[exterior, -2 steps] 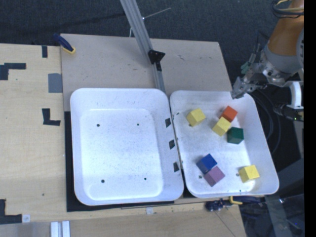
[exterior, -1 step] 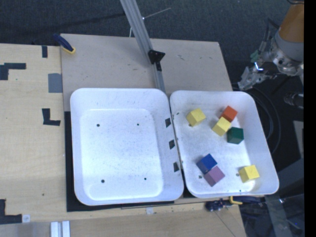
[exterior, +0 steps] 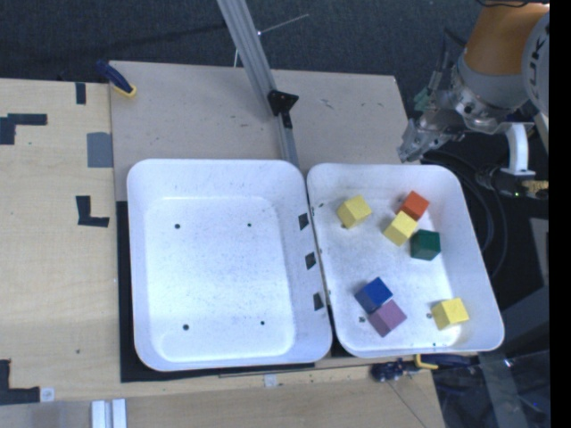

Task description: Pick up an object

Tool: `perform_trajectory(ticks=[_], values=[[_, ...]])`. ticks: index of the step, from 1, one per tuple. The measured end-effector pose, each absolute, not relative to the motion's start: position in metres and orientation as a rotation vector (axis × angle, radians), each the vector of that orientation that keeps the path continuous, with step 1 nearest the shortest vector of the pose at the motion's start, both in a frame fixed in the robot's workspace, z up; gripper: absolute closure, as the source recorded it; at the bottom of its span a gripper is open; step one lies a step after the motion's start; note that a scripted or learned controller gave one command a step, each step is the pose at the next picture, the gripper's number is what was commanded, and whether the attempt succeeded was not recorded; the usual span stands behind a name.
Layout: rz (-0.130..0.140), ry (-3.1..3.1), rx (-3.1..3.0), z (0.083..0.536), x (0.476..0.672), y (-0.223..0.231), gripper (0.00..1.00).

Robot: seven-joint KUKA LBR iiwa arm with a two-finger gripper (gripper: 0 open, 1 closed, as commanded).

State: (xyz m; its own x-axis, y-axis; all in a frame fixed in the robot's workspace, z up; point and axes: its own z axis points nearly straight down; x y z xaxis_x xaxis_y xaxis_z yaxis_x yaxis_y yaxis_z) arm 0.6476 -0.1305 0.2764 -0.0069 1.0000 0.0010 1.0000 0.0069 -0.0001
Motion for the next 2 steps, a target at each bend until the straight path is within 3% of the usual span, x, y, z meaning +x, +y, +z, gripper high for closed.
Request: perform_trajectory(ticks=[2], values=[[0.003, -2.226, -2.213, 0.252, 0.652, -0.024, 1.0]])
